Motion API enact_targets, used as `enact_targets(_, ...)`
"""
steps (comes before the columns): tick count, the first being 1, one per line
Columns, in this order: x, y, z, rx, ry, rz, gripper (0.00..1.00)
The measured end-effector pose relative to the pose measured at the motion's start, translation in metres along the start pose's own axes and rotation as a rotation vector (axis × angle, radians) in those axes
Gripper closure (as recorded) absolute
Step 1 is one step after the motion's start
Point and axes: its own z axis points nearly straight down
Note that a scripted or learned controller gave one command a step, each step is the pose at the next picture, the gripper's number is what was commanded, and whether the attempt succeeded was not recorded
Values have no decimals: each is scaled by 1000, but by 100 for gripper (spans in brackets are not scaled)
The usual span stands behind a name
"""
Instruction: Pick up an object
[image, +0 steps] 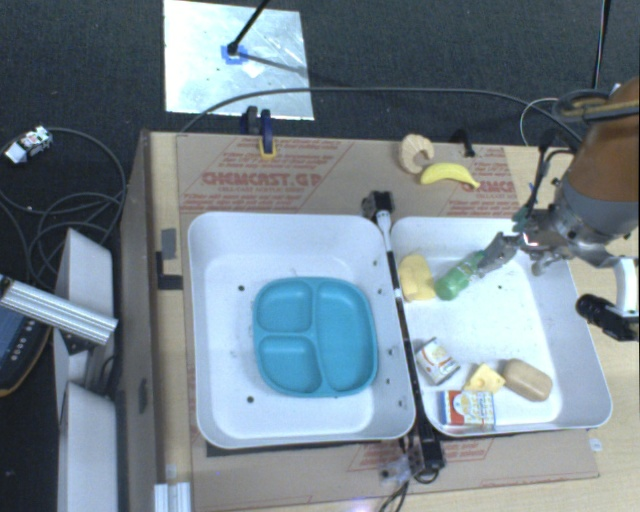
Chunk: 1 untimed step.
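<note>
At the right of the frame the gripper (492, 254) reaches leftward over the upper part of the right bin (560, 330), its fingers pinched around a green bottle (460, 275), which hangs tilted beside a yellow object (416, 278) near the bin's left wall. Lower in that bin lie a small carton (434, 360), a yellow wedge (485, 379), a tan lump (527, 379) and a printed box (467, 408). The left bin (220, 270) holds a blue divided plate (313, 335).

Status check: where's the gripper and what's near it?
Gripper low over right bin, at green bottle. Grasp unconfirmed. Yellow item touching bottle's left side. Blue tray in left bin, untouched.
</note>
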Motion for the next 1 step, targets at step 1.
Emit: enact_targets(1, 20, 33, 139, -3, -1, 0, 0)
